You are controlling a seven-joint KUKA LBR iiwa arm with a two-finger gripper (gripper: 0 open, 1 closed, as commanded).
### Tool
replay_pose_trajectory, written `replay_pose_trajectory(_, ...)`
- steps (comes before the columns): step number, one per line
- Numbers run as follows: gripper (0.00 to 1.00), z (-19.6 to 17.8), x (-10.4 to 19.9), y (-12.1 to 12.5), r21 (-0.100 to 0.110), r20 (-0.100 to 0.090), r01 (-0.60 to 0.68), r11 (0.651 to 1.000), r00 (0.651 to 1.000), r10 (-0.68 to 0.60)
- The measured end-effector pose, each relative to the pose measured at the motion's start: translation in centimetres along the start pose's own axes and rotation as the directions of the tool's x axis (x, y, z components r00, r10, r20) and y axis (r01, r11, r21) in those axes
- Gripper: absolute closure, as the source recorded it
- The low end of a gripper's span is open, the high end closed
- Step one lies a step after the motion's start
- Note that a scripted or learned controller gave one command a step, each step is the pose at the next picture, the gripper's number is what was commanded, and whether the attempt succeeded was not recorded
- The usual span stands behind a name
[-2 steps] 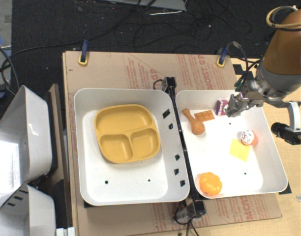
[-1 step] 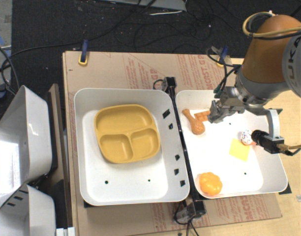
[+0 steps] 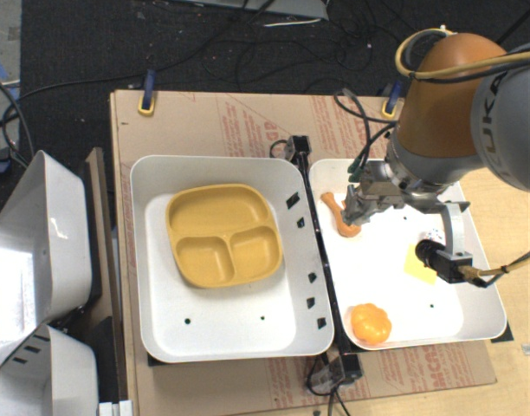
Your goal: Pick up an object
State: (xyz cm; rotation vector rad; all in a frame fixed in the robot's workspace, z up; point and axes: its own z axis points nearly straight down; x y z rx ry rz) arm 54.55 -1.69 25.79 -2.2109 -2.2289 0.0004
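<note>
Down in the right bin (image 3: 481, 319), fingers (image 3: 355, 219) meet an orange piece (image 3: 339, 215); grip state unclear.

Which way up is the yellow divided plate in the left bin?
Right side up. The yellow divided plate lies flat in the left bin, its three compartments facing the camera.

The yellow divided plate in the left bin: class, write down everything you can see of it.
The yellow divided plate is a rounded-square tray of what looks like matte plastic, with a raised rim and three compartments: one long section across the far side and two smaller ones nearer the camera. It lies flat and right side up, slightly rotated, on the floor of the left bin, toward its far half. Nothing lies in it.
</note>
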Motion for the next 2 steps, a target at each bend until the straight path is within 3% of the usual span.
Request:
replay_pose_trajectory(1, 1.00, 2.0, 4.9, -1.5, 0.002, 0.000, 0.000, 1.000, 1.000, 0.000)
replay_pose_trajectory(2, 1.00, 2.8, 9.6, -4.7, 0.002, 0.000, 0.000, 1.000, 1.000, 0.000)
